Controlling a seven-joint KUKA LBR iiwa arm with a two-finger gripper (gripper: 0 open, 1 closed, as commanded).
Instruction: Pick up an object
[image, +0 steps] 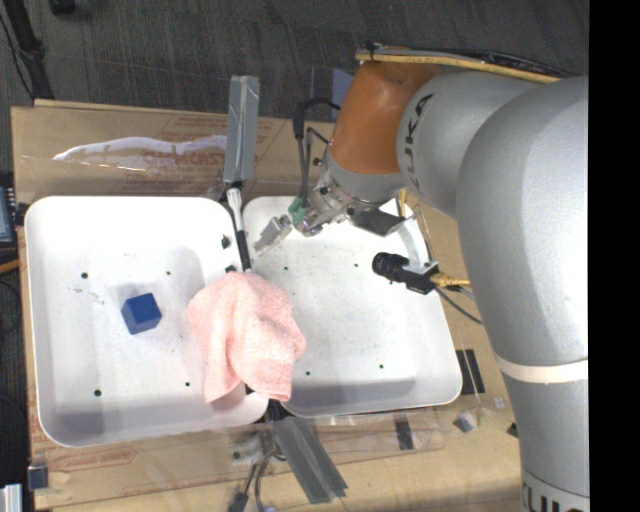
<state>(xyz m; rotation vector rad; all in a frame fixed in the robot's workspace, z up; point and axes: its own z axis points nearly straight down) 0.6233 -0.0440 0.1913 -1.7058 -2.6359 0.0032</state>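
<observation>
The camera looks down on two white bins side by side on the brown worktop (120, 130). The left bin (60, 300) has one blue block (141, 312) in it, lying alone near the middle. One pink cloth (250, 335) is crumpled up and hangs over the wall where the bins meet, part in the left bin and part in the right bin (380, 340). The big grey arm (520, 200) with its orange band comes in from the right and hides the far right corner of that bin. The claw (272, 236) is over the far left corner of the right bin. It is well apart from the block and near the cloth's top edge, though I think it is not touching it. I cannot tell if the claw is apart or together. One grey bar (241, 130) stands behind the bins, between them.
</observation>
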